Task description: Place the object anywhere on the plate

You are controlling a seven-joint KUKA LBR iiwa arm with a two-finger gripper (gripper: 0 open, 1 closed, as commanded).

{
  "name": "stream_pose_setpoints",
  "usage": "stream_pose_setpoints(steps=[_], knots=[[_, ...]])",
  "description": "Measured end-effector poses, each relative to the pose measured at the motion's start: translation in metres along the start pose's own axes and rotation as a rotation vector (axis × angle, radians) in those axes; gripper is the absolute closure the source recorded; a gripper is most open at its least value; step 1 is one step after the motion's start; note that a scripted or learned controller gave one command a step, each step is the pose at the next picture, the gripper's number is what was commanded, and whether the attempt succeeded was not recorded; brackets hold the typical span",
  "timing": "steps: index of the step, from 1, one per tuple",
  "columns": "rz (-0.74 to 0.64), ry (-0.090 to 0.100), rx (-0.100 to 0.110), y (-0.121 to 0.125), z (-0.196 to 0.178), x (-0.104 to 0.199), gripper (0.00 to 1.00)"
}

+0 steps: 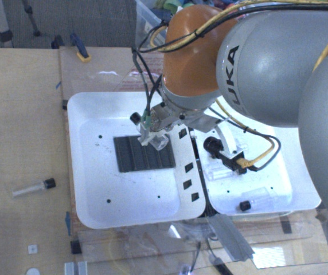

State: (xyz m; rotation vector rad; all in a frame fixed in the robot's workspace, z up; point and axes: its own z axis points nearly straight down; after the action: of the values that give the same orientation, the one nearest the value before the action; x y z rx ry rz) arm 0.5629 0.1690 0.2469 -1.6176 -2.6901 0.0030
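Note:
A dark grey ribbed plate (134, 156) lies flat in the left white bin (89, 171). My gripper (152, 137) hangs over the plate's upper right corner, just above or touching it. The wrist and cables hide its tips. A clear tube with a black cap (254, 201) lies near the front of the right bin (284, 182), well apart from the gripper.
Another clear tube with a black cap (33, 188) lies on the wooden bench left of the bins. A clear tub of coloured toys (170, 2) stands behind the bins. Small black clips (188, 168) line the divider between the bins. My bulky arm covers the right bin's back.

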Motion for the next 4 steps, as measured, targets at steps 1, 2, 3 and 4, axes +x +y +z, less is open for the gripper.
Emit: stream_pose_setpoints(steps=[1, 2, 3, 4], knots=[[0.350, -0.001, -0.002, -0.016, -0.033, 0.060, 1.00], [0.403, -0.002, -0.004, 0.107, -0.121, -0.018, 1.00], [0.149, 0.000, 0.001, 0.045, -0.052, 0.034, 1.00], [0.257, 0.000, 0.003, 0.024, -0.026, 0.041, 1.00]])
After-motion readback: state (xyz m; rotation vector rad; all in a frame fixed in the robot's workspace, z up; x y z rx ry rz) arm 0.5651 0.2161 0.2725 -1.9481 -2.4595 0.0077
